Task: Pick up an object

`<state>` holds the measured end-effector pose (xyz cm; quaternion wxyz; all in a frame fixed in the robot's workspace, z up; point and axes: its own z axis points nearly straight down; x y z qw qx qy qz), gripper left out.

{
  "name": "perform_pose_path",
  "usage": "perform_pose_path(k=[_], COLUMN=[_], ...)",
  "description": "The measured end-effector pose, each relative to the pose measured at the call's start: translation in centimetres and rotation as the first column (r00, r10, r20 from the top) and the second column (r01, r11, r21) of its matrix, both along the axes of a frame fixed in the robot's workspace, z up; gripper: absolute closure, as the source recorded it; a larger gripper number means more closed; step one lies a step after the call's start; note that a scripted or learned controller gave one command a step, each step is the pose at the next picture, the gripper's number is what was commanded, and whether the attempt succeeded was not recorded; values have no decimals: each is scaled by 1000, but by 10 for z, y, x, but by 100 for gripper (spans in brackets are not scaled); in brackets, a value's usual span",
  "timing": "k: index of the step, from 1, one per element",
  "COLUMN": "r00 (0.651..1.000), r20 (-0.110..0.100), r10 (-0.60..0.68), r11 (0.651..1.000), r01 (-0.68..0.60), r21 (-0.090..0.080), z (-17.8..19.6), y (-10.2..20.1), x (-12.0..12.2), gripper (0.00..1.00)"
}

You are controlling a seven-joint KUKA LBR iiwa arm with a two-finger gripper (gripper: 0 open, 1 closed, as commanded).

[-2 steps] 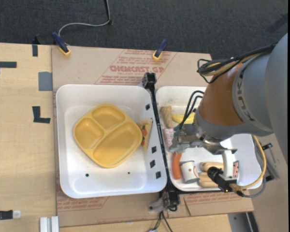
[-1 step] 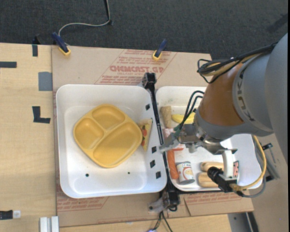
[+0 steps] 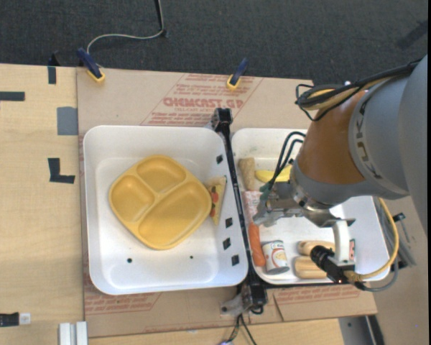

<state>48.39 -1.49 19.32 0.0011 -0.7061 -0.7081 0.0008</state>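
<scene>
Roughly: gripper (image 3: 269, 210) low over right bin (image 3: 370, 254), left side, near carrot (image 3: 255, 241) and can (image 3: 275, 256); jaw state can't tell. Best drop straight onto 1 item, clear of the divider. Count: 2 bins, 1 yellow divided plate (image 3: 160, 201) in left bin (image 3: 104, 192).

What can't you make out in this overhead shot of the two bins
- Gripper: in the camera view the arm's wrist covers it, so its state cannot be told.
- Right bin: the arm hides much of its floor.
- Small can: label too small to read.
- Item beside the yellow plate: too small to identify.
</scene>
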Motion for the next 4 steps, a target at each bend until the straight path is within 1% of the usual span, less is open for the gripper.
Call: perform_pose_path(k=[1, 2, 3, 4], r00=[1000, 1000, 1000, 1000], r20=[0, -1, -1, 4], r10=[0, 1, 0, -4], r11=[1000, 1000, 1000, 1000], r01=[0, -1, 0, 4], r21=[-1, 0, -1, -2], z=[0, 9, 9, -107], y=[0, 0, 0, -84], x=[0, 0, 0, 13], gripper=[0, 100, 0, 0])
